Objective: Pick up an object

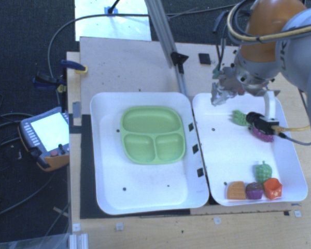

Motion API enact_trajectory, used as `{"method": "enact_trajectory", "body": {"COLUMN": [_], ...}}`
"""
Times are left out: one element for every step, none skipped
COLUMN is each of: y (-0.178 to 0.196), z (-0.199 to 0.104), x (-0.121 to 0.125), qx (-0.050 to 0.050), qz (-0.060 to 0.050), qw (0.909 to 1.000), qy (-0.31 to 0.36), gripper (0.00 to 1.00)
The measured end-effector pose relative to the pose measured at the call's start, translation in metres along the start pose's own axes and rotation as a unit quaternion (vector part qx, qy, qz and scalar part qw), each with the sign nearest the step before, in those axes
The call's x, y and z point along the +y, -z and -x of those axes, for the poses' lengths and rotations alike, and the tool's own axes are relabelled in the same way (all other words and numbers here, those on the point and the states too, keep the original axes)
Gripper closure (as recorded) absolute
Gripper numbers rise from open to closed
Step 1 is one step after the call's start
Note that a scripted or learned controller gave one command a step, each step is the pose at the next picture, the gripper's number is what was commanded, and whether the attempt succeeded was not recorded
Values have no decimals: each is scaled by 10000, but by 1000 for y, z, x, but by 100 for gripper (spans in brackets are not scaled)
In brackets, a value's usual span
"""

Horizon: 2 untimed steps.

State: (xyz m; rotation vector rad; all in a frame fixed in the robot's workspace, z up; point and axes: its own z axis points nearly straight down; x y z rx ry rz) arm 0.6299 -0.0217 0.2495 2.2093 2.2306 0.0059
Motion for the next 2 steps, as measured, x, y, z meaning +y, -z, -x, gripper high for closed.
{"method": "enact_trajectory", "body": {"y": [0,-1], "z": [-45,-97], "x": [15,23], "qx": [1,2], "qz": [-2,-4], "qw": [10000,10000], "qy": [-1,-2], "gripper": [100,100]}}
